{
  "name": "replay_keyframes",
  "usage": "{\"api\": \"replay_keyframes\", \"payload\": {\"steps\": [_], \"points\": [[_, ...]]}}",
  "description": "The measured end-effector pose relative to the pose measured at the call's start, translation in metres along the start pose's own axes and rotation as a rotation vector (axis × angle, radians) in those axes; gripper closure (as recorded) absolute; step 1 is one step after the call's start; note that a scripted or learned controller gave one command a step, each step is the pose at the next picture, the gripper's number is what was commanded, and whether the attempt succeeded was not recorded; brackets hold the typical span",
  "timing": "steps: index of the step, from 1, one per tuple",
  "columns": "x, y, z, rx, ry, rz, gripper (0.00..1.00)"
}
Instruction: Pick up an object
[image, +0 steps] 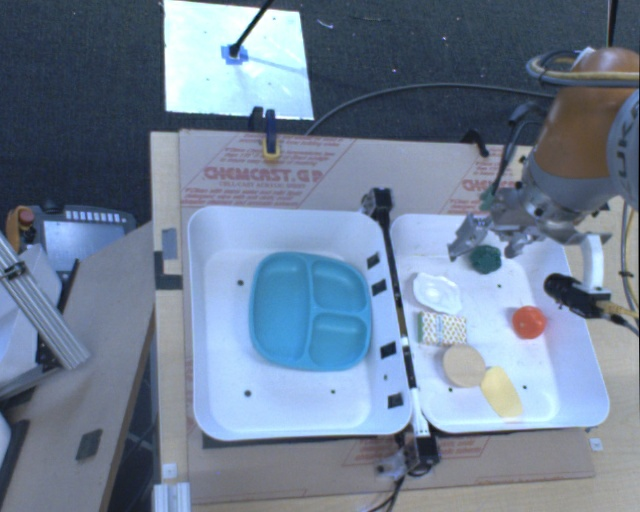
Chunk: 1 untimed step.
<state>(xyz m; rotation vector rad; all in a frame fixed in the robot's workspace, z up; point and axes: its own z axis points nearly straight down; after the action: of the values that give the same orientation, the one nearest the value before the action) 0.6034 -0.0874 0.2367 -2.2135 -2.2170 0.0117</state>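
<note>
- Task status: not completed. No object was lifted; every item lay on a bin floor, so the grasp itself and the lift remained to be done.
- Gripper (487, 240): metal, two-fingered, positioned low over the rear of the right bin (590, 395). The fingers appeared parted, straddling the upper side of the dark green object (487, 260); nothing was visibly clamped between them.
- Dark green object: small, rounded, matt, lumpy in outline; resting on the bin floor directly beneath the gripper. Judged the likeliest target.
- White piece (437, 292): glossy, irregular, shallow moulded form, near the bin's left wall.
- Patterned square (444, 327): flat, chequered or speckled, possibly cloth or sponge.
- Tan disc (464, 365): flat, round, matt.
- Yellow object (501, 391): smooth, elongated, rounded ends, touching or just beside the disc.
- Orange-red ball (529, 321): small, smooth, standing apart to the right.
- Left bin (215, 400): held a blue divided plate (308, 310), smooth plastic, three compartments.
</note>
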Motion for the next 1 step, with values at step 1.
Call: {"api": "replay_keyframes", "payload": {"steps": [1], "points": [[0.0002, 0.0017, -0.005, -0.009, -0.001, -0.002, 0.0]]}}
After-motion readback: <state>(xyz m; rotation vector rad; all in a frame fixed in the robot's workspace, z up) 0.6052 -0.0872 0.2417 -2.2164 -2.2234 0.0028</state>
